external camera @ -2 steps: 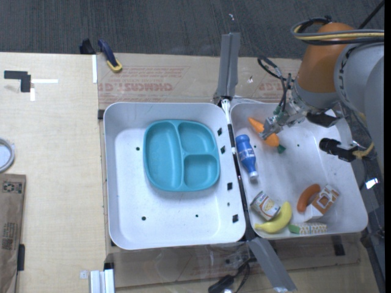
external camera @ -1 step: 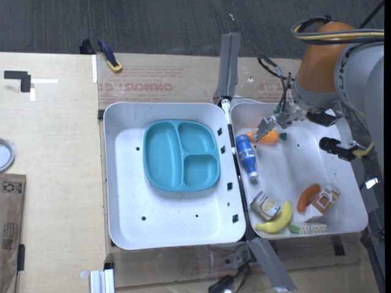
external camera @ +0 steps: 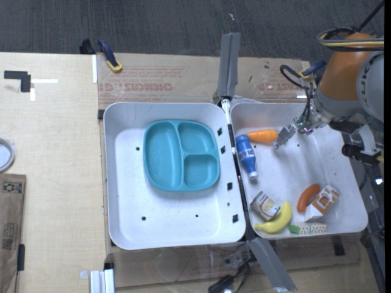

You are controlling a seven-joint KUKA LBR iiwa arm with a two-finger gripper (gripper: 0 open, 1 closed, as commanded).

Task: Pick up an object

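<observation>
Overhead, the arm's gripper [external camera: 286, 136] hangs low in the right bin [external camera: 342, 163], jaws spread and holding nothing, just beside the carrot [external camera: 261, 136]; a blue bottle [external camera: 246, 155] lies nearby.

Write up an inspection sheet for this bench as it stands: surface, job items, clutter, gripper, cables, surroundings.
Surface: two white bins side by side, left bin and right bin, on a cardboard sheet.
Job's things: in the right bin, a carrot, blue bottle, small can, banana, orange sausage-shaped toy, small carton and a green-ended packet.
Clutter: teal divided plate in the left bin.
Gripper: gripper low in the right bin, just right of the carrot; nothing seen between its fingers.
Cables: black cable looping near the arm's wrist.
Surroundings: blue and yellow clamp at the cardboard's far edge; tape roll on the wooden bench.
</observation>
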